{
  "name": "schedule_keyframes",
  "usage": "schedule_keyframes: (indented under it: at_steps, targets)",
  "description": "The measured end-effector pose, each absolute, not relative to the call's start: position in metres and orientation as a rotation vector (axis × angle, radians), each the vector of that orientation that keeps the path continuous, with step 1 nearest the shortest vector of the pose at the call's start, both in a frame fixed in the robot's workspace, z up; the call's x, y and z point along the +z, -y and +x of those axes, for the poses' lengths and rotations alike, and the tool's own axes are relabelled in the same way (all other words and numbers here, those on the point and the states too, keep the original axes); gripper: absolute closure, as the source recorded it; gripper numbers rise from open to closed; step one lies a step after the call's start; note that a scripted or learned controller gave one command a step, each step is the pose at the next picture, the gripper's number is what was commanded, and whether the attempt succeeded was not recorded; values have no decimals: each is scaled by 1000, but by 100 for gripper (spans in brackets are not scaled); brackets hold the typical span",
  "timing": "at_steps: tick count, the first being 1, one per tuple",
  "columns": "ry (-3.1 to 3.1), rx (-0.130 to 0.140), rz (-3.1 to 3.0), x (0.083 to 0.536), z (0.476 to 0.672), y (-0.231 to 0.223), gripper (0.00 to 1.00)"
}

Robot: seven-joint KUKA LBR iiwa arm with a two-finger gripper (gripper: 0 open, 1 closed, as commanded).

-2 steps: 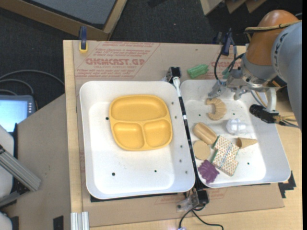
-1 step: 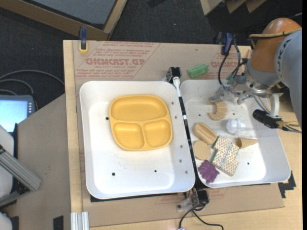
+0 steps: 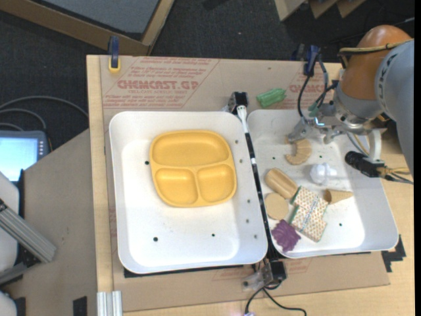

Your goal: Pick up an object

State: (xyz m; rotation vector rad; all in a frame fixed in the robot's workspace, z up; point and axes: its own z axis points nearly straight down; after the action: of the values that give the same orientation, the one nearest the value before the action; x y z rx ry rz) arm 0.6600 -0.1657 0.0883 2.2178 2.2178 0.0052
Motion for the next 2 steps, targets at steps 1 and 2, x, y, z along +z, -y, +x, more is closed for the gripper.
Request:
schedule_keyframes:
  at_steps: [1,2]
  targets:
    - [-2216,11,2215,100,661,165,100]
    - [-2225,5,2214,88,658,101,100]
